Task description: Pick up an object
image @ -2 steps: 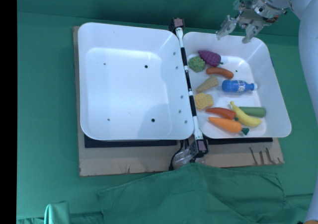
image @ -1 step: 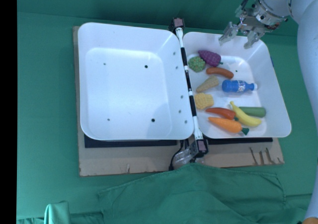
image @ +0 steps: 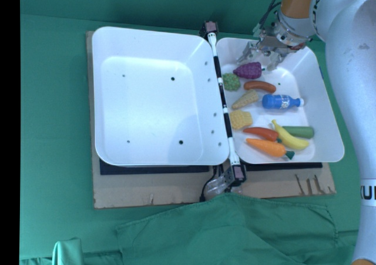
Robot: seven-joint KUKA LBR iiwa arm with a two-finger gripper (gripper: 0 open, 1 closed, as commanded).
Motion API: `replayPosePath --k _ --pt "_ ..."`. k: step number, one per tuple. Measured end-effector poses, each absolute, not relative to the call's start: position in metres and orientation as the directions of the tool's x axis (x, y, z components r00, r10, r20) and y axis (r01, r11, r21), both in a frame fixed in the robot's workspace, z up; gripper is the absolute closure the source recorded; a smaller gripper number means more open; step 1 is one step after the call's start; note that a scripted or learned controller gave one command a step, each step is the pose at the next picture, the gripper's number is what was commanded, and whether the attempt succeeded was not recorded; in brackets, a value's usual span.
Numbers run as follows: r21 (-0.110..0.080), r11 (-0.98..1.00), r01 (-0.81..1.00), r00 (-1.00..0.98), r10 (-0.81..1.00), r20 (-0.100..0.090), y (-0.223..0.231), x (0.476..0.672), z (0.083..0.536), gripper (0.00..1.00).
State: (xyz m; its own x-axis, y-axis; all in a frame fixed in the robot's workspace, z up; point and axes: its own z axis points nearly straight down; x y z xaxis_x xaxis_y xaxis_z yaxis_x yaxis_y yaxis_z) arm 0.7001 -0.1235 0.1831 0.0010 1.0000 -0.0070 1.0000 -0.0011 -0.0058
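Observation:
My gripper (image: pixel 259 58) hangs over the far end of the right bin (image: pixel 320 84), fingers spread open with nothing between them. Just below it lies a purple bunch of grapes (image: pixel 248 70). Further down the bin I see a green lumpy piece (image: pixel 231 81), a red-brown sausage (image: pixel 259 86), a corn cob (image: pixel 245 100), a blue bottle (image: pixel 281 102), a yellow waffle-like piece (image: pixel 240 120), a red chilli (image: pixel 261 133), a yellow banana (image: pixel 289 137), a green cucumber (image: pixel 299 131) and an orange carrot (image: pixel 267 148).
The left bin (image: pixel 153 96) lies beside the right one, split from it by a black-and-white divider rail (image: pixel 222 96). Both rest on a cardboard sheet (image: pixel 147 190). A green cloth (image: pixel 235 228) bunches up at the front. The grey arm (image: pixel 352 81) runs down the right side.

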Motion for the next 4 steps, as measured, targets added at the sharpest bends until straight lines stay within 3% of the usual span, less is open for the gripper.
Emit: replayPosePath --k 1,2,3,4 --pt "-0.01 0.003 1.0 -0.003 1.0 0.012 -0.116 0.701 0.197 1.0" --pt "-0.003 0.0 1.0 0.0 1.0 0.011 -0.117 0.703 0.212 1.0" --pt "0.013 0.001 1.0 -0.001 1.0 -0.002 -0.09 0.702 0.287 1.0" --pt "-0.003 -0.01 1.0 0.01 1.0 -0.004 -0.162 0.671 0.219 1.0"
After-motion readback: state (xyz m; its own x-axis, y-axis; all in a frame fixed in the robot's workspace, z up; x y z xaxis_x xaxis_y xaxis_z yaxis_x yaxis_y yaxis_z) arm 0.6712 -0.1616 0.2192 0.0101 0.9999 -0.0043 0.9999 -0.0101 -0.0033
